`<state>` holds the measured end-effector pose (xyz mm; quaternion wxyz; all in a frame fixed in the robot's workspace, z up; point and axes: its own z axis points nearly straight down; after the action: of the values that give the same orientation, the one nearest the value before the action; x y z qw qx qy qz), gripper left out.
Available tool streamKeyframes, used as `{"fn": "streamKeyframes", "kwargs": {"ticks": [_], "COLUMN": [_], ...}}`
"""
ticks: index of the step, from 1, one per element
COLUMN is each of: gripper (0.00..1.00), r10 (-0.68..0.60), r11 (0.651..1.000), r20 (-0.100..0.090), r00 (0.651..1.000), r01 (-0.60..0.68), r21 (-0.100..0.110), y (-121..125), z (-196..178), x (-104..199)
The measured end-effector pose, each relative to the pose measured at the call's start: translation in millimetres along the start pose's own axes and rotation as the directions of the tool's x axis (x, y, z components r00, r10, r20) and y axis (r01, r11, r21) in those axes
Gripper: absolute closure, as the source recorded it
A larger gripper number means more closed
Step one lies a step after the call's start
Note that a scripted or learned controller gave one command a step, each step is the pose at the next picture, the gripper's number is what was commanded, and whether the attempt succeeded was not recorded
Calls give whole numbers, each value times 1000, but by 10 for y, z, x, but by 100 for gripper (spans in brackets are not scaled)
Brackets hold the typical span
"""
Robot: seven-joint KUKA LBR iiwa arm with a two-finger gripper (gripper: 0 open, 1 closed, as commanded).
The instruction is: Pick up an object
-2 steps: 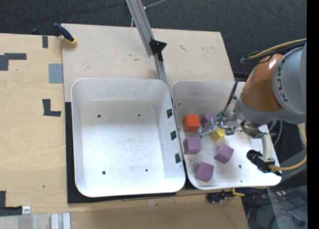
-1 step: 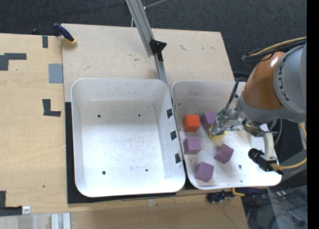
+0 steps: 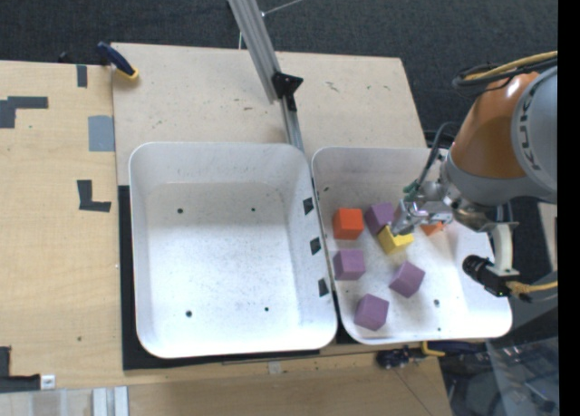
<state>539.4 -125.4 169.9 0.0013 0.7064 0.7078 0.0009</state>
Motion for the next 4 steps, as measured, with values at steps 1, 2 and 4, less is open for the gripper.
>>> {"fn": "streamKeyframes", "kwargs": {"ticks": [1, 2, 4], "gripper": [100, 100, 100], "r10": [1, 0, -6], "r11": [1000, 1000, 1000], "r20": [1, -1, -3], "r00": [1000, 1000, 1000], "r01": [-1, 0, 6], "r21": [-2, 2, 5], "y": [-27, -21, -85], "z": [-524, -672, -590], "x": [-98, -95, 1029]}}
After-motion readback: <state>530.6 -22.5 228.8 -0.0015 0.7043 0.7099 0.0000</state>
